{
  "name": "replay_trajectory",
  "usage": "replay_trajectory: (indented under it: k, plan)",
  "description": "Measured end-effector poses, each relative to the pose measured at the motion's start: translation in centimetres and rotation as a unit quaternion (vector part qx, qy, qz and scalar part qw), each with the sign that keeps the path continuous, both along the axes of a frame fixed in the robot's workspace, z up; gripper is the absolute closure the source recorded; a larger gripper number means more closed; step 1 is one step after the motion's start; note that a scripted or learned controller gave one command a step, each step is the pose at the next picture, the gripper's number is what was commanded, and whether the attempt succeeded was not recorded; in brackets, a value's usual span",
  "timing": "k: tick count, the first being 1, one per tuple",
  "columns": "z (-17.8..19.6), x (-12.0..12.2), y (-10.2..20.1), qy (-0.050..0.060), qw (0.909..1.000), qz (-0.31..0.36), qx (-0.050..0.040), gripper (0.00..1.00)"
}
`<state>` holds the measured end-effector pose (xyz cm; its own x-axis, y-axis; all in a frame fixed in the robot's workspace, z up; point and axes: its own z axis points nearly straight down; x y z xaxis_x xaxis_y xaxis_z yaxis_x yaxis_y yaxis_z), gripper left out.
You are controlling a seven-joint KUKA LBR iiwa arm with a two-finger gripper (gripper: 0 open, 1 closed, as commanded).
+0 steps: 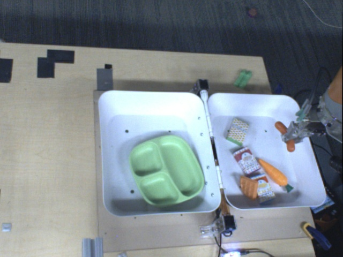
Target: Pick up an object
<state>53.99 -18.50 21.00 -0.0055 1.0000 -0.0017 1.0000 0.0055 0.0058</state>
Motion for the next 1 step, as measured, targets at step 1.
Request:
replay_trajectory:
  k: [1]
  plan:
    - [0.36,-2.42,3.51,0.001,1.0000,0.000,0.0007,1.00]
